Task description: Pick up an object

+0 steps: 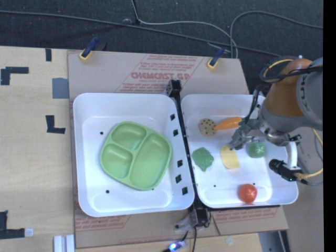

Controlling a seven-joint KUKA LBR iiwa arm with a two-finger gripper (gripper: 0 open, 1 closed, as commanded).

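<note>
The right bin [210, 105] holds a round brown cookie [207, 126], an orange carrot [228, 123], a green leafy piece [202, 158], a yellow piece [229, 158], a small green object [256, 150] and a red tomato [248, 193]. My gripper [239, 140] reaches down from the right, its tip between the carrot and the yellow piece, just left of the small green object. Nothing shows between its fingers.
The left bin [84, 109] holds a green divided plate [136, 155]. A black divider [181, 140] runs between the bins. Cardboard [157, 72] lies under both, clamped at the back with yellow clips. Cables cross the dark floor behind.
</note>
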